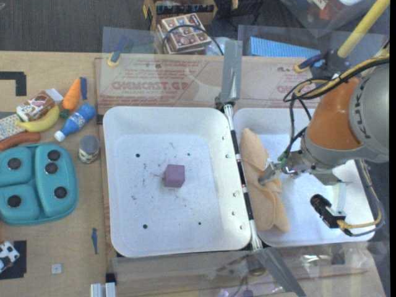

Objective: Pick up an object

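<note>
Bread (263,184) lies along right bin's (309,231) left wall; gripper (267,177) low over it, finger state indiscernible.

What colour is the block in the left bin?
Purple; the block shows plainly in the camera view, on the left bin's floor.
</note>
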`<action>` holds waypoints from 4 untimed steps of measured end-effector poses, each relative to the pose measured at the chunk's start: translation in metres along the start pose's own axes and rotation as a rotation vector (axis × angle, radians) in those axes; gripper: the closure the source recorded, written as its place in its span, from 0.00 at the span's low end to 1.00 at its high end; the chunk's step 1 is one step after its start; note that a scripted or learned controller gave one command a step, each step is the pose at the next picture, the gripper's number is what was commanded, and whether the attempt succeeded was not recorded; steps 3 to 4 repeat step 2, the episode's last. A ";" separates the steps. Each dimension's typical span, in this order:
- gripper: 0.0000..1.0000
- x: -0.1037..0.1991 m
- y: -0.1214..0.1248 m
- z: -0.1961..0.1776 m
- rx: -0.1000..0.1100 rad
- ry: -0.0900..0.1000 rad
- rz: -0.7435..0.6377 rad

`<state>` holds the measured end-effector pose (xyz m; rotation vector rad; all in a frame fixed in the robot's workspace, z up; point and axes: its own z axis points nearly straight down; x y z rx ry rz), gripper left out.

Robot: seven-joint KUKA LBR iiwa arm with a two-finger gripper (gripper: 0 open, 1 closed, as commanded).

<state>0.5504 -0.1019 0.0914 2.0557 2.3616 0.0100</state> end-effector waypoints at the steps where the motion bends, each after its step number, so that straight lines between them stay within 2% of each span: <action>1: 1.00 0.000 0.002 -0.011 -0.006 0.002 0.002; 2: 1.00 0.011 0.038 -0.093 0.010 0.004 -0.207; 4: 1.00 0.011 0.038 -0.093 0.010 0.004 -0.207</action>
